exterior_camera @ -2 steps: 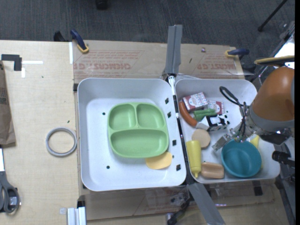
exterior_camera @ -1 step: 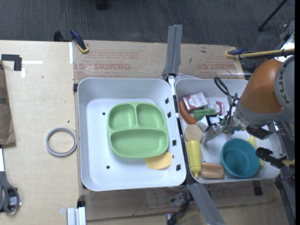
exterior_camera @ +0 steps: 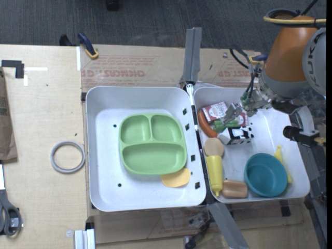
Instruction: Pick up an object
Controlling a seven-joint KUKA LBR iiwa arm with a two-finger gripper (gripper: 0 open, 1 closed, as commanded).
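Observation:
My gripper (exterior_camera: pixel 239 108) hangs low over the back of the right bin (exterior_camera: pixel 270 115), at the end of the grey and orange arm. Right beside it on the left lie a red packet (exterior_camera: pixel 215 110) and a green item (exterior_camera: pixel 226 122), the packet touching or nearly touching it. A black and white toy cow (exterior_camera: pixel 240 134) sits just in front of the gripper. An orange sausage-like piece (exterior_camera: pixel 206 124) leans against the bin's left wall. I cannot make out anything held.
The right bin also holds a blue bowl (exterior_camera: pixel 265 174), a yellow bottle (exterior_camera: pixel 215 173), a beige round item (exterior_camera: pixel 213 147), a tan bread-like piece (exterior_camera: pixel 235 189) and a yellow banana (exterior_camera: pixel 283 161). The left bin (exterior_camera: pixel 98 154) holds a green divided plate (exterior_camera: pixel 153 143) and a yellow chip (exterior_camera: pixel 176 179).

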